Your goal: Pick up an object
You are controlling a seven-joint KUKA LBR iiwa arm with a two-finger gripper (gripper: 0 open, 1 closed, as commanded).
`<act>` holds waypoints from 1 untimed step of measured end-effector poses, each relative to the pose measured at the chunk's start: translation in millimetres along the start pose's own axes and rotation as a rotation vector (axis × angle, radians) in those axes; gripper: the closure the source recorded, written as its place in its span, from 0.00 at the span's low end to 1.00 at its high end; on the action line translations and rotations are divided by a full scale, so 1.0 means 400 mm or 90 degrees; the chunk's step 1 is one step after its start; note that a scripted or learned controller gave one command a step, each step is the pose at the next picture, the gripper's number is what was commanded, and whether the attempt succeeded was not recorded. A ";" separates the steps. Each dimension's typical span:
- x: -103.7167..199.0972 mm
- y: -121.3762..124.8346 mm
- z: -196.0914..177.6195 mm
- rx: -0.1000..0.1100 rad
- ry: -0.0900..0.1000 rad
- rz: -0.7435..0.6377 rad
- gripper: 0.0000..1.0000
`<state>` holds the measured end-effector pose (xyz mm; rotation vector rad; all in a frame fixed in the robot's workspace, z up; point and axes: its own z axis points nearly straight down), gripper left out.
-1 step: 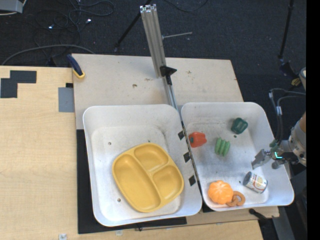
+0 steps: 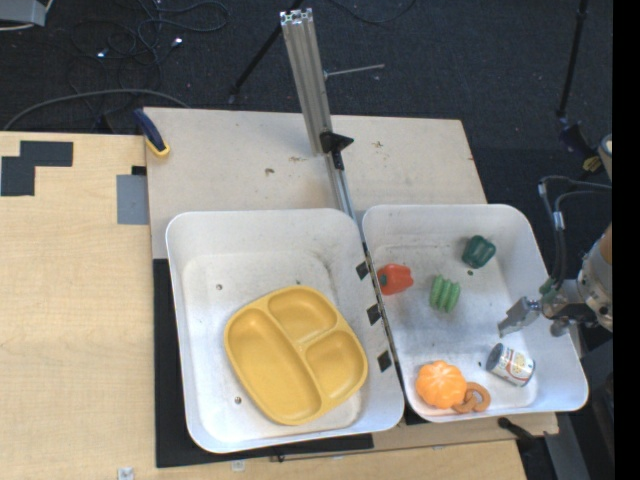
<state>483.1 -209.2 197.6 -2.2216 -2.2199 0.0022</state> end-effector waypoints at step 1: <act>0.021 0.010 0.121 0.004 0.002 -0.001 0.00</act>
